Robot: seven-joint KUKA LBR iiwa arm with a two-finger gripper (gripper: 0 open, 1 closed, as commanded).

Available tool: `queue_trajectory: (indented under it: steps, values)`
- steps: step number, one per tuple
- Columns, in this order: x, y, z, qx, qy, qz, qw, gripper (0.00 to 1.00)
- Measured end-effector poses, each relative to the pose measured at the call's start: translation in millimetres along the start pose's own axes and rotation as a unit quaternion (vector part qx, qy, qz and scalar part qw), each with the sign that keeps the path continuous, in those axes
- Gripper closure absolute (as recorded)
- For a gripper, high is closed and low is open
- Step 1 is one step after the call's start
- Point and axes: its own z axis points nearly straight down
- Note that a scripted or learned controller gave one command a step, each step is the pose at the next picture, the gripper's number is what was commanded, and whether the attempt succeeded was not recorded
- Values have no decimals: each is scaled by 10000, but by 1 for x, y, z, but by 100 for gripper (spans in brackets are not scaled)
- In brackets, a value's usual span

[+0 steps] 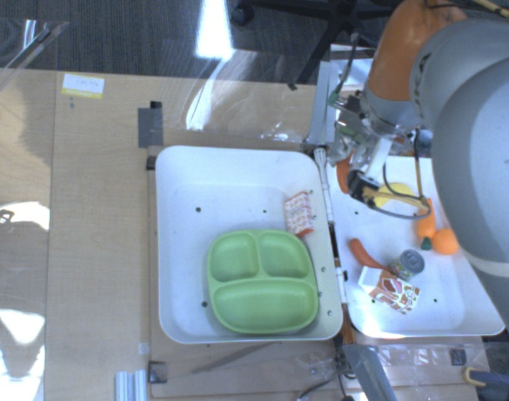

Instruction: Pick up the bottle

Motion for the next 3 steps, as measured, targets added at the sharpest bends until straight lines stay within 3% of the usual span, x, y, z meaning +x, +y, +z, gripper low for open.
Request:
queue_trajectory:
  steps: [1,2,3]
  values:
    - [83,-24,-5,5,-4,2708,9626,100]
    - [161,-66,-47,-9,28,4541,8909,100]
    - [221,-92,-42,12,-4,1693,9856,100]
